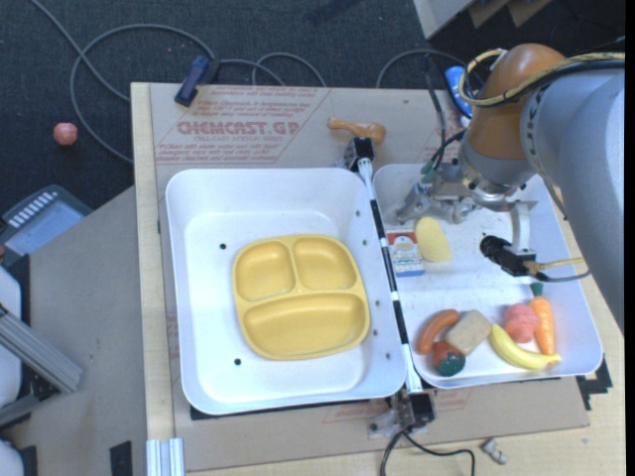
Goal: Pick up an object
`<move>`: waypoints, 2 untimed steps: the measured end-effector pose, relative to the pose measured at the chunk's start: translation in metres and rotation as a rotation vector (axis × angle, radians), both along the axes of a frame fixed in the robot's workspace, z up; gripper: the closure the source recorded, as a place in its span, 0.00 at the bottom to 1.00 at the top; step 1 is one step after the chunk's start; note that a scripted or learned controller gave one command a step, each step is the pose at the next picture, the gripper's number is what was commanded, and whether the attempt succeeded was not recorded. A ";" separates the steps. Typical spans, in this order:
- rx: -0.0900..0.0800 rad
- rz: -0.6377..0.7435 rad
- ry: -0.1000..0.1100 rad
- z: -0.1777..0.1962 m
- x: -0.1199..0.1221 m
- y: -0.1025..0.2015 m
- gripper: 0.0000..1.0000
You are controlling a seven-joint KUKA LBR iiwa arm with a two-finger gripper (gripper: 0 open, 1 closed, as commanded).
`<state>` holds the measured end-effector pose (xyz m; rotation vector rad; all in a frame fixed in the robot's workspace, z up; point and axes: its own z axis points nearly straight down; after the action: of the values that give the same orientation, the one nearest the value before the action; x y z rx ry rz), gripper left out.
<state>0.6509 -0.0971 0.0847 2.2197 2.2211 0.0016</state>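
The grey arm with the orange band comes in from the right, and its hand (437,206) sits low over the back of the right white bin (585,350). It's hard to tell how wide the hand is set from this angle, and nothing is visibly clamped in it. A pale yellow lemon-shaped toy (433,239) lies just in front of the hand, next to a small red-and-white carton (403,254) against the divider. Along the near edge of that bin there's a pile of play food: an orange-red sausage (438,329), a tan bread slice (468,332), a yellow banana (521,350), a pink round piece (521,320) and an orange carrot (544,325). The left white bin (193,266) holds a yellow three-compartment plastic tray (298,296).
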 end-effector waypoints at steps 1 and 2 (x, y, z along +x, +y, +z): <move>0.001 -0.001 0.003 0.000 -0.006 -0.001 0.00; 0.000 -0.001 0.001 0.010 -0.005 -0.001 1.00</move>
<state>0.6457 -0.0982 0.0952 2.2213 2.2210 0.0007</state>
